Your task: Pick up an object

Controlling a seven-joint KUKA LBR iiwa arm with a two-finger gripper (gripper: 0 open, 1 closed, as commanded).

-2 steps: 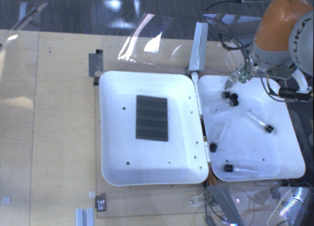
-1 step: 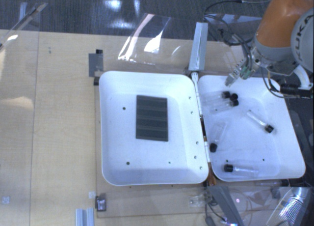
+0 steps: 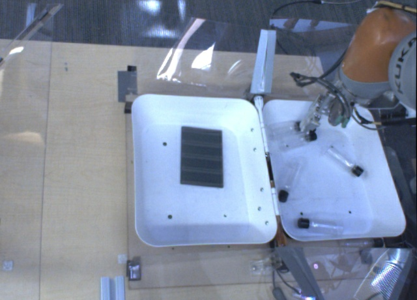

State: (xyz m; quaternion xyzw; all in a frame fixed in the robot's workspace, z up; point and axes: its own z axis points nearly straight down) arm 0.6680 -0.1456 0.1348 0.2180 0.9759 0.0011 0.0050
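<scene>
Looking down at the worktop (image 3: 65, 162), I see two shallow white bins side by side. My arm (image 3: 378, 51), with its orange band, reaches in from the right, and the end effector (image 3: 311, 126) hangs over the upper left part of the right bin (image 3: 384, 214), close to the bin floor. I cannot tell how it stands, as the tip is too small and cluttered with cables.

In the right bin lie several clear tubes with dark caps. One tube (image 3: 343, 160) lies slanted in the middle of the bin, below and to the right of the end effector, apart from it. Another tube (image 3: 319, 225) lies near the bin's lower edge. A third tube (image 3: 288, 184), faint against the white, lies near the bin's left wall. A small dark cap (image 3: 311, 135) sits right at the tip of the end effector; whether it is gripped I cannot say.

The left bin (image 3: 150, 214) holds a dark ribbed block (image 3: 202, 156), lying flat near its middle.
</scene>
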